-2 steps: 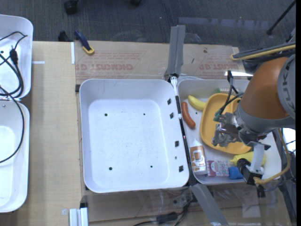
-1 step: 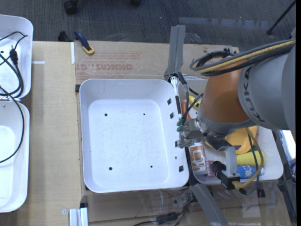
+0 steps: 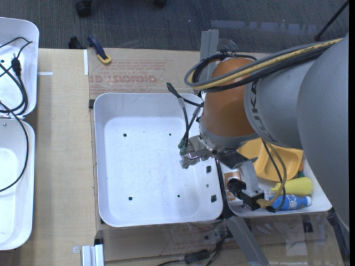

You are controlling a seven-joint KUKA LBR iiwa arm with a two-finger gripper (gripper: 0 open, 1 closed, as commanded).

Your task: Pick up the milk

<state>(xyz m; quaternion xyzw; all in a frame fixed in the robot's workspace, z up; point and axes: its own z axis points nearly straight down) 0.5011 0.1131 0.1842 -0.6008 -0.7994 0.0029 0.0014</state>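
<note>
The milk could not be picked out for certain; it most likely lay in the shallow white bin at the lower right, largely hidden under the grey arm, near a yellow plastic bottle. The gripper hung over the right side of the white bin in the middle of the frame, nothing visibly in it, and whether it was open or closed could not be told. The pick looked not yet made: reaching, grasping and lifting were all left.

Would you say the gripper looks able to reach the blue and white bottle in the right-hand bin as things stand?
Probably, but not from here: the gripper hangs over the other bin, and the bottle lies across the wall, crowded by a yellow object.
</note>
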